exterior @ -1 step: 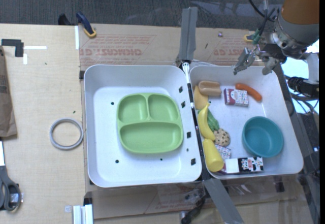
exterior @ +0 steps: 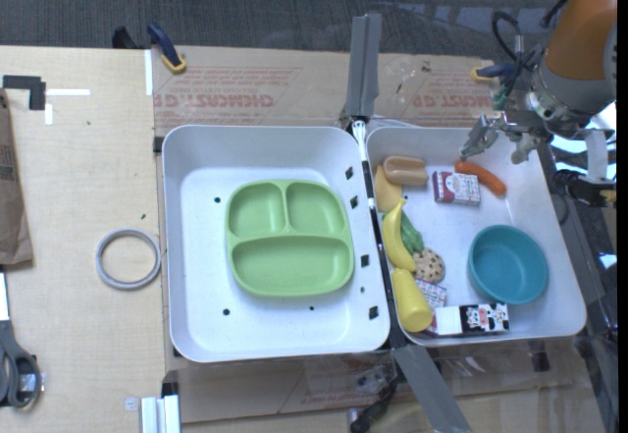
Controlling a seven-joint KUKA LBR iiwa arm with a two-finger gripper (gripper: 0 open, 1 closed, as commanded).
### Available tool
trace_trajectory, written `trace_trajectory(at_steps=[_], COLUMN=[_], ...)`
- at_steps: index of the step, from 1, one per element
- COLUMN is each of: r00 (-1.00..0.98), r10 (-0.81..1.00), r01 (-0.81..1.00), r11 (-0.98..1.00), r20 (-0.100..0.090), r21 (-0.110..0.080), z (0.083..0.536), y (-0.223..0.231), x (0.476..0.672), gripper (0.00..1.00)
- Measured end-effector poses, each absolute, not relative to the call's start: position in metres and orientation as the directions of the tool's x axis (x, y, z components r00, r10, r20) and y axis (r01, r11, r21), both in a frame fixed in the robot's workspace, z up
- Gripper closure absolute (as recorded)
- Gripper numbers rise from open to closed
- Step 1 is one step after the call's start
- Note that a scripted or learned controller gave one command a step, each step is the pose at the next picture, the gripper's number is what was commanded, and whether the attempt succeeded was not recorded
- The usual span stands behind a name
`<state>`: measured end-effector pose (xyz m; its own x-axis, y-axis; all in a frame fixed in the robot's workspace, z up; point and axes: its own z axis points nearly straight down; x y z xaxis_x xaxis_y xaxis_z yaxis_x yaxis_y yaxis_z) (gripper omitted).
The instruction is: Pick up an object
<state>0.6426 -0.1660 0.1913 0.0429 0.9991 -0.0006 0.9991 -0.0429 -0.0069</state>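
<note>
My gripper hangs over the far edge of the right bin, open, with nothing between its fingers. Just below it lie an orange carrot and a red and white carton. Left of those rests a tan bun. Along the bin's left wall lie a banana, a green leafy piece, a cookie and a yellow bottle. A blue bowl sits at the near right, and a black and white box lies at the front.
The left bin holds a green divided plate. A grey ring lies on the bench to the left of the bins. A metal post stands behind the divider between the bins. Cables run at the right by the arm.
</note>
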Motion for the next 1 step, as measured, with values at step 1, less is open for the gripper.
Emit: trace_trajectory(at_steps=[1], r00=[0.105], r10=[0.995], r01=[0.995], r11=[-0.105], r20=[-0.001], r21=[-0.004], z=[0.1439], y=[-0.2024], x=[0.6586], gripper=[0.00])
